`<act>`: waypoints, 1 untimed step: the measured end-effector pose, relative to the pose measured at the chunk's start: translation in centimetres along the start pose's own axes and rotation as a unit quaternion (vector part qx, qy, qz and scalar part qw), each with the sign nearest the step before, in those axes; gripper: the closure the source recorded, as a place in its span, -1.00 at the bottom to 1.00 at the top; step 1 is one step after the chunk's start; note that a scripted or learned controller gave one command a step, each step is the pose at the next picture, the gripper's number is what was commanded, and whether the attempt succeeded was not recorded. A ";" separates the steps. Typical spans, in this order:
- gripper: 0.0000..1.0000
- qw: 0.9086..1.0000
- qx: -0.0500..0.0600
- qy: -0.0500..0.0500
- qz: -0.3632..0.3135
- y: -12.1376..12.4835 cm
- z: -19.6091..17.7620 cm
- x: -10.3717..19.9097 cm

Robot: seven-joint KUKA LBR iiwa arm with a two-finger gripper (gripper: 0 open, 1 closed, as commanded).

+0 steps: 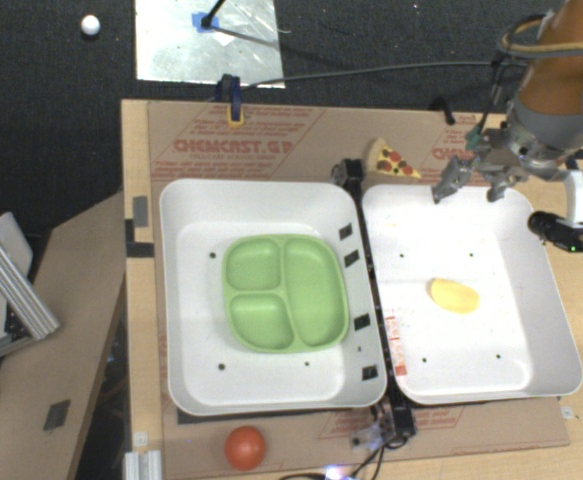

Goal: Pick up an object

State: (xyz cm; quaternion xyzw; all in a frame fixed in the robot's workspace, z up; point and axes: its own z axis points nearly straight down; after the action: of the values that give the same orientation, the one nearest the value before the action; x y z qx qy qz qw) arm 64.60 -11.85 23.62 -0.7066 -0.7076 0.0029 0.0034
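The gripper (468,180) hangs above the far edge of the right bin (531,268), near its far right corner, with its two fingers (443,185) spread apart and nothing between them. A yellow object (454,295) lies on the floor of the right bin, near the middle and well apart from the gripper. In the left bin (186,268) a green tray (284,292) with three compartments sits at the centre. A pizza slice (395,160) lies on the bench just beyond the far edge of the right bin, by its far left corner. A red ball (244,447) rests on the bench by the near edge of the left bin.
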 end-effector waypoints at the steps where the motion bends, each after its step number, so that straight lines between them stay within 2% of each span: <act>1: -1.00 1.000 -0.005 -0.001 -0.001 0.2 -0.6 0.0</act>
State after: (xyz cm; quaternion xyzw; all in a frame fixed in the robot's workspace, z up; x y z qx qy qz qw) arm 64.83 -11.82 24.27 -0.7059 -0.7083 -0.0005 -0.0009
